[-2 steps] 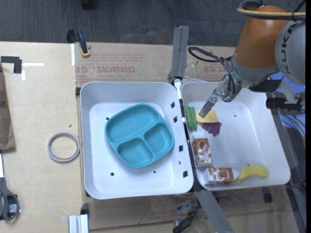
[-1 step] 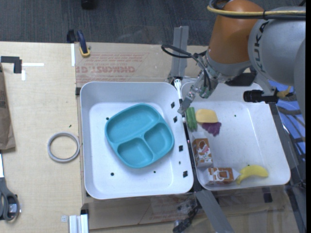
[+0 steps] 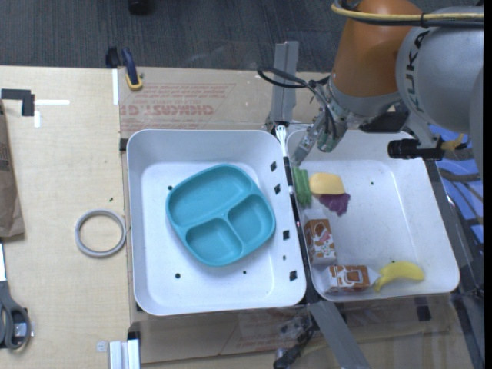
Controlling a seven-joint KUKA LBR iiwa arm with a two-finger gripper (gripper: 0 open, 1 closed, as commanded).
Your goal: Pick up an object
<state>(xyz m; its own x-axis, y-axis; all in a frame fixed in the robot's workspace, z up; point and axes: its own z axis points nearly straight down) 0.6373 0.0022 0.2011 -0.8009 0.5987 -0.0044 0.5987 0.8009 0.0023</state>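
My gripper hangs over the back left corner of the right bin, under the orange band of the arm. Below it, by the bin's left wall, lie a green piece, a yellow piece and a purple piece. Nearer the front lie two small brown-and-white cartons and a yellow banana. None of these objects touches the gripper. A teal divided plate lies in the left bin.
On the wooden bench left of the bins lie a grey tape ring, scissors and a brown bag. A blue and yellow clamp sits behind the left bin. A cardboard sheet lies under the bins.
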